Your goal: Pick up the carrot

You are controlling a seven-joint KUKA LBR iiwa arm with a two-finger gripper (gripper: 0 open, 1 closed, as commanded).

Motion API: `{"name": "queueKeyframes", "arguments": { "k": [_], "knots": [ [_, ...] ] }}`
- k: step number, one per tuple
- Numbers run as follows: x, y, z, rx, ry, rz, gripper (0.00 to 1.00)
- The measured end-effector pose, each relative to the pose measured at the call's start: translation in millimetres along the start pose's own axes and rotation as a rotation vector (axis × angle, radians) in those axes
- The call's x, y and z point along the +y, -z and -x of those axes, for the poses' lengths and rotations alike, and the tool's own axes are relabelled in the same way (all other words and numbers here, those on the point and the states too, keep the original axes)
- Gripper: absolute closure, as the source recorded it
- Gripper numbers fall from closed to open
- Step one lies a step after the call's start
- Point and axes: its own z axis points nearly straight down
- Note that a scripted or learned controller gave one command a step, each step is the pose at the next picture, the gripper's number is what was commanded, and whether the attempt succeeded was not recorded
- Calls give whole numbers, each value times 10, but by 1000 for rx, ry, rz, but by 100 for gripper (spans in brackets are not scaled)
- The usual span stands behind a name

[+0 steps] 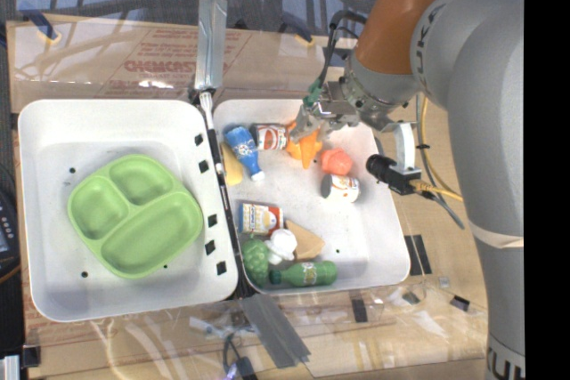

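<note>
The carrot [305,149] is a short orange piece at the back of the right bin [383,231], with its narrow tip pointing toward the bin's middle. My gripper [308,125] has come down from the right and sits directly over the carrot's thick end, touching or nearly touching it. The gripper body hides the top of the carrot, so the contact itself stays unclear.
Close to the carrot are a red-labelled can [272,138], a blue bottle [242,151], a red-orange fruit [337,161] and a white jar [343,188]. A packet [260,217], a tan wedge [308,241] and a green bottle [304,273] lie nearer the front. The left bin holds a green divided plate [135,214].
</note>
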Motion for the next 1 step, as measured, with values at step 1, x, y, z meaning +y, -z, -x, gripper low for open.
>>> {"name": "queueKeyframes", "arguments": {
  "k": [1],
  "knots": [
    [-356, 412, 181, -1, -119, -2, 100]
  ]
}}
